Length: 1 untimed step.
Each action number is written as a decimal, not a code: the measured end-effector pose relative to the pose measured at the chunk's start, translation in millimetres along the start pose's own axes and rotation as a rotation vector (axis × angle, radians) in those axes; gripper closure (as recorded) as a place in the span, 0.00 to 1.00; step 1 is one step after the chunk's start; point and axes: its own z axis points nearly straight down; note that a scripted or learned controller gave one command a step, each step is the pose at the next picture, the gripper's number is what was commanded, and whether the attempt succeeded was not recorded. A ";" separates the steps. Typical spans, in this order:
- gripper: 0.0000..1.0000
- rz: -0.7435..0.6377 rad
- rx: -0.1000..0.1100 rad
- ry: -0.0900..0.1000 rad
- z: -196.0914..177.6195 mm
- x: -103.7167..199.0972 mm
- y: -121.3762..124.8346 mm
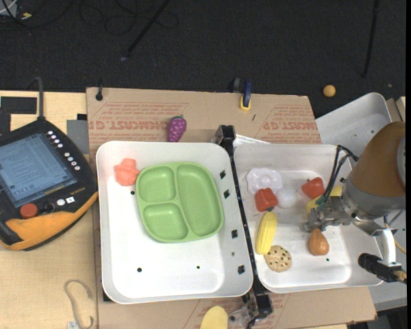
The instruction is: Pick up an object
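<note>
Two shallow, glossy white plastic bins sit side by side on brown printed cardboard. The left bin (123, 266) holds a matte green divided tray (179, 201) with three rounded compartments, and a lumpy pink-orange toy (125, 172) touching its far-left edge.

The right bin (335, 273) carries small plastic play foods. A yellow corn cob (266, 232) lies near the dividing wall, its long axis running near to far with a slight lean right at the far end. Just near it lies a round tan cookie (279, 258) dotted with dark chips. Farther off sit a blocky red piece (265, 199), a crumpled clear-white piece (264, 179) and a smooth red pepper-like piece (314, 187).

The gripper (320, 218) reaches in from the right, its dark metal fingers pointing down over a smooth brown, egg-shaped object (318, 242). That object stands with its narrow end toward the far side, directly below the fingertips and seemingly touching them. The view is too coarse to judge how wide the fingers are parted, or whether they clasp the object.

A purple grape bunch (177, 127) lies on the cardboard beyond the left bin.
</note>
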 end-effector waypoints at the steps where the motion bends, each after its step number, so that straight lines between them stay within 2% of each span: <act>1: 1.00 -0.003 -0.004 -0.003 -62.5 -1.8 2.1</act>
